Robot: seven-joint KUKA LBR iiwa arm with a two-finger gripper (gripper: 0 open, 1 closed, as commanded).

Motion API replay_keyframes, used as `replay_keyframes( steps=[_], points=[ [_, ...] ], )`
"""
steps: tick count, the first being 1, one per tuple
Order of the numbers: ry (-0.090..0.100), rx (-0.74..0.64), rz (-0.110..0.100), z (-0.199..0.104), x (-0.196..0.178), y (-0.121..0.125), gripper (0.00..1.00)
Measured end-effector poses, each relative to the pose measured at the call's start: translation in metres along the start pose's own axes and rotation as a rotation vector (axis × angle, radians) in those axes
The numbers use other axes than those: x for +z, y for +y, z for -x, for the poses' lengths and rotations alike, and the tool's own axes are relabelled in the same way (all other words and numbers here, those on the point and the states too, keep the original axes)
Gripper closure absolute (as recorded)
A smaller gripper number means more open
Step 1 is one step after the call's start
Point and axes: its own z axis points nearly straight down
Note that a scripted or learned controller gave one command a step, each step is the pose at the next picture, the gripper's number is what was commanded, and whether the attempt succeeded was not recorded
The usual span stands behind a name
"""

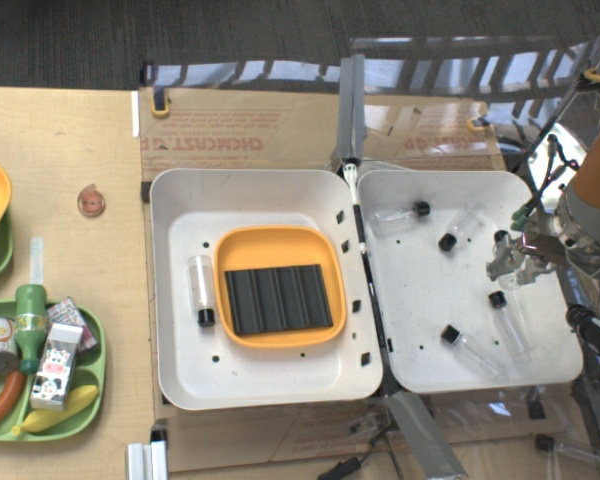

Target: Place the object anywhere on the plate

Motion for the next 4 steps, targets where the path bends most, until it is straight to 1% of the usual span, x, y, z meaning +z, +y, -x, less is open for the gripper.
replay_keyframes(
  steps=[1, 2, 3, 4],
  points=[
    [-0.001, -0.29, 0.001, 0.041, -0.024, 0.035, 1.0],
    [-0.002, -0.508, 0.003, 0.012, -0.073, 0.103, 1.0],
    [-0.003, -0.771, 0.004, 0.024, -0.073, 0.149, 1.0],
    [-0.004, -1.085, 0.005, 0.037, -0.06, 0.167, 1.0]
  ],
)
